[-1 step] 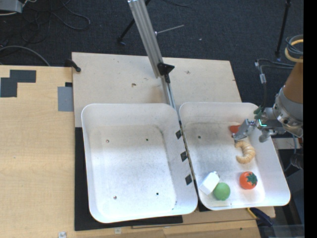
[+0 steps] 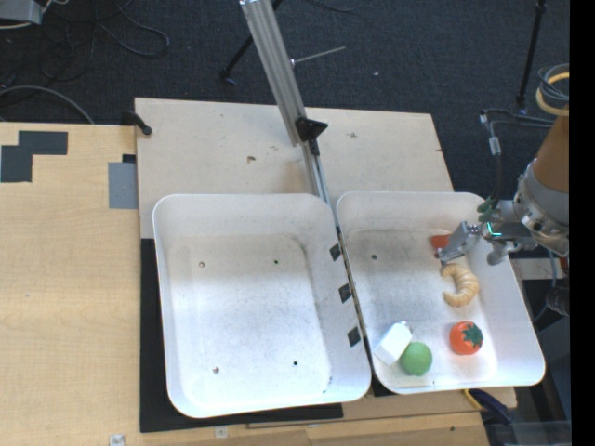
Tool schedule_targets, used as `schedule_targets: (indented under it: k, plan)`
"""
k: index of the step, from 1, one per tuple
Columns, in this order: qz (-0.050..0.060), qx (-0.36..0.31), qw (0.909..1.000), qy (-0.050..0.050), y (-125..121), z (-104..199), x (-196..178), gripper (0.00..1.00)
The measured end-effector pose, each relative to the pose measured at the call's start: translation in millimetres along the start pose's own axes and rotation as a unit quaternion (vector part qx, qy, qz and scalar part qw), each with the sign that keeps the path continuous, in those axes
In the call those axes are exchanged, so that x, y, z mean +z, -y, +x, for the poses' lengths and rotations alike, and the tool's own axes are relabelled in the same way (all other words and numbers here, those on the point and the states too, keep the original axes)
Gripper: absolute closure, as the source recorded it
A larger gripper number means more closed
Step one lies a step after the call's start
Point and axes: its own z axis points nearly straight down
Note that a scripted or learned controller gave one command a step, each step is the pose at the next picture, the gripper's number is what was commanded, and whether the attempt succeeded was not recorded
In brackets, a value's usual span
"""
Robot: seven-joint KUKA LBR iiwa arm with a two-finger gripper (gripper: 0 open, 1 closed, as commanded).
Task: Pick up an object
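The right bin (image 2: 390, 214) holds several objects. A tan curved piece like a croissant (image 2: 460, 286) lies near the bin's right side. A red tomato-like ball (image 2: 466, 337) sits below it. A green ball (image 2: 416, 358) and a white block (image 2: 393, 342) rest together at the bin's front. A small red object (image 2: 440, 243) lies at the tip of my gripper (image 2: 465, 239), which reaches in low over the right rim, just above the tan piece. Whether the red object is touched or held is unclear.
The left bin (image 2: 242, 305) stands beside the right one, with a divider with black clips (image 2: 342, 291) between them. A slanted aluminium post (image 2: 279, 72) rises behind the bins. Cables lie on the dark floor at the back.
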Motion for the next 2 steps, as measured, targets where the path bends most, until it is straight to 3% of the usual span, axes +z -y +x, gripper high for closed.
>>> schedule_targets:
  k: [2]
  plan:
    - [0.003,0.0,1.0,-0.001,4,4,109,0.0]
